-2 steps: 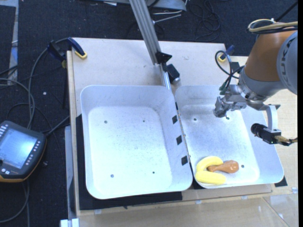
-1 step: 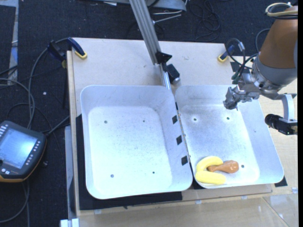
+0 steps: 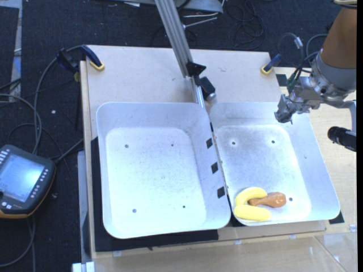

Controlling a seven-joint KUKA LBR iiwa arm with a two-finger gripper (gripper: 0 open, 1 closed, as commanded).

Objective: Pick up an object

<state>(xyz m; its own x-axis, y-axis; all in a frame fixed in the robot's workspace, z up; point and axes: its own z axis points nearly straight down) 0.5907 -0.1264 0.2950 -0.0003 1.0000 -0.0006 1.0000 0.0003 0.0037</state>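
A yellow banana lies curled at the front of the right bin. An orange-brown drumstick-shaped toy rests against it on the right. My gripper hangs over the back right corner of the right bin, well above and behind both objects. The arm's orange band shows at the upper right.
The left bin sits beside the right one, divided by a raised rim with black markers. An aluminium camera post rises behind the bins. Yellow clamps hold the board's back corners. A teach pendant lies on the floor at left.
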